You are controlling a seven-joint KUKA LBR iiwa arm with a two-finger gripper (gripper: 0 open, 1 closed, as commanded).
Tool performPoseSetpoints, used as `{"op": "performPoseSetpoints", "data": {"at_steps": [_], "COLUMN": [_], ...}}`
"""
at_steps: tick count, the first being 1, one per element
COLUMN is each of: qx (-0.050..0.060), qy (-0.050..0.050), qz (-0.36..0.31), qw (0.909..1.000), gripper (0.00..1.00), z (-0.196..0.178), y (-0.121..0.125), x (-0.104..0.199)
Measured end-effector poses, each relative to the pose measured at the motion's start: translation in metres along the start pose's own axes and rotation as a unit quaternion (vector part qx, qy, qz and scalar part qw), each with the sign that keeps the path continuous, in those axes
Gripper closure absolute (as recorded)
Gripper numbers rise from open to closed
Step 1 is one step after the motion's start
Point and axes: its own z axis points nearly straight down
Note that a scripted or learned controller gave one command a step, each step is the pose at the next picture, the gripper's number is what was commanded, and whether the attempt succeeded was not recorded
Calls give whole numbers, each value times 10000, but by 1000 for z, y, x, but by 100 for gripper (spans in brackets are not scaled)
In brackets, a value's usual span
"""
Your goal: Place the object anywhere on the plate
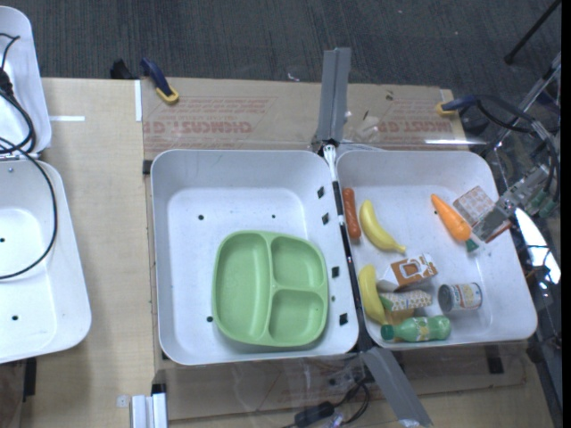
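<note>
Green plate [270,289] waits in the left bin. Orange carrot [451,218], at two o'clock in the right bin, looks light, stiff, slick; grasp mid-body. Gripper state: cannot tell.

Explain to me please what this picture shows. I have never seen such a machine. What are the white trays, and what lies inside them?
This is one camera fixed above a workbench, looking down at a slant. Two shallow white bins sit side by side. The left bin holds a green plate with three compartments. The right bin holds toy food: two bananas, a carrot, a small can, a green bottle and some small cartons. A robot arm reaches in from the right edge; its job is to move one object onto the plate. Nothing lies on the plate yet.
</note>
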Motion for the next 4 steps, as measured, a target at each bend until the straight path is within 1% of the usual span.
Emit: {"op": "performPoseSetpoints", "data": {"at_steps": [1,2,3,4], "qx": [-5,-4,3,0], "qy": [-6,-3,10,7], "qz": [-744,-835,-674,-479], "qw": [9972,9965,9977,9989], "gripper": [100,100,100,100], "z": [-12,-45,15,40], "y": [-20,16,-34,13], "x": [-6,-74,-23,-32]}}
